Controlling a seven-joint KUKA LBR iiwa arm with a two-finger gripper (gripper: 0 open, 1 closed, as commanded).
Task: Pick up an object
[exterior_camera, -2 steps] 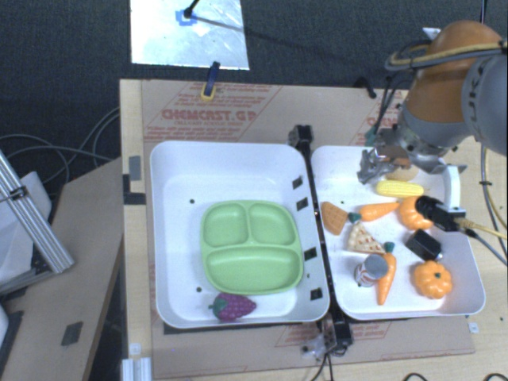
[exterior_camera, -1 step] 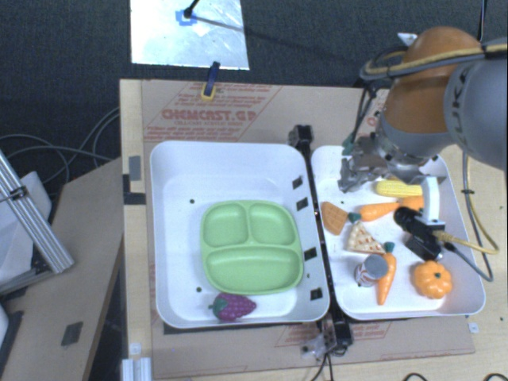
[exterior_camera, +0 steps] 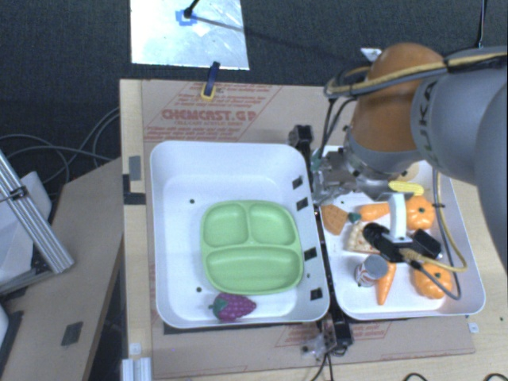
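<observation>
Left bin (exterior_camera: 171, 213): green divided plate (exterior_camera: 252, 247), purple grapes (exterior_camera: 233, 306). Right bin (exterior_camera: 468, 292): carrots (exterior_camera: 384, 280) and other toy food. Gripper (exterior_camera: 329, 182) low at the right bin's near-left corner; finger state cannot be told.

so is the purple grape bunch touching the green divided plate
Cannot tell. In the camera view the grape bunch lies right at the front edge of the green divided plate in the left bin; no gap shows between them, but contact is not plain either.

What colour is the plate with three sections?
Light green plate, seen in the camera view.
</observation>
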